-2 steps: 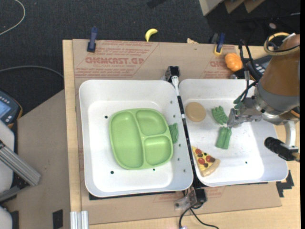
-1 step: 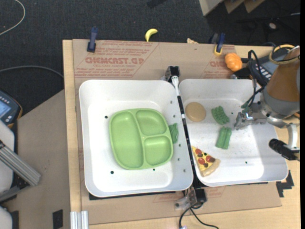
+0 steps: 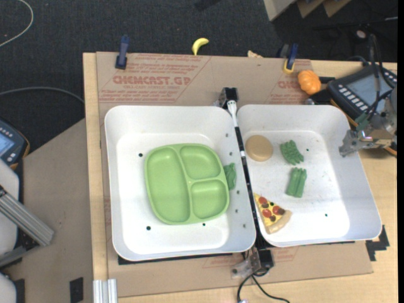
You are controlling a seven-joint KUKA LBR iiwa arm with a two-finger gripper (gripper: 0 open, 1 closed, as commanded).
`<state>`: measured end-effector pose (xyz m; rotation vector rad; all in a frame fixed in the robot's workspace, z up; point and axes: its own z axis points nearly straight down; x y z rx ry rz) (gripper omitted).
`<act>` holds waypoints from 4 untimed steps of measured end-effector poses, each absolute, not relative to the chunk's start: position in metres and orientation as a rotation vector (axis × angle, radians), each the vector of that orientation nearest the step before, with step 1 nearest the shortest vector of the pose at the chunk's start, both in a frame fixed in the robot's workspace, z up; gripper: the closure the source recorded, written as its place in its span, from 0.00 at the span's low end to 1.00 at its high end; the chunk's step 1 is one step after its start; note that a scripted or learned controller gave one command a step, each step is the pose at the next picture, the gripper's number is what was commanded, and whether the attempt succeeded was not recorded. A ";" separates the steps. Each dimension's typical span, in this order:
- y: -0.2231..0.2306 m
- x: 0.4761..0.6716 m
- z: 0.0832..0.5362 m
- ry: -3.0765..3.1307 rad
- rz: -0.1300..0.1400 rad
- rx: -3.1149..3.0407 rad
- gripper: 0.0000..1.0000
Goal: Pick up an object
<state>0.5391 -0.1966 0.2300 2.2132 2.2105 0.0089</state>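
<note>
Pizza slice toy point(image 3: 273, 213) at right bin's point(image 3: 353, 223) front-left corner, w/ 2 green pieces point(image 3: 296, 182) and tan disc point(image 3: 259, 148) nearby, all loose for picking. Divided green plate point(image 3: 186, 183) fills left bin. Gripper point(image 3: 355, 139) parked at right rim; open/closed: can't tell.
</note>
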 end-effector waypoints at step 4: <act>-0.099 0.480 0.085 2.230 0.002 2.218 1.00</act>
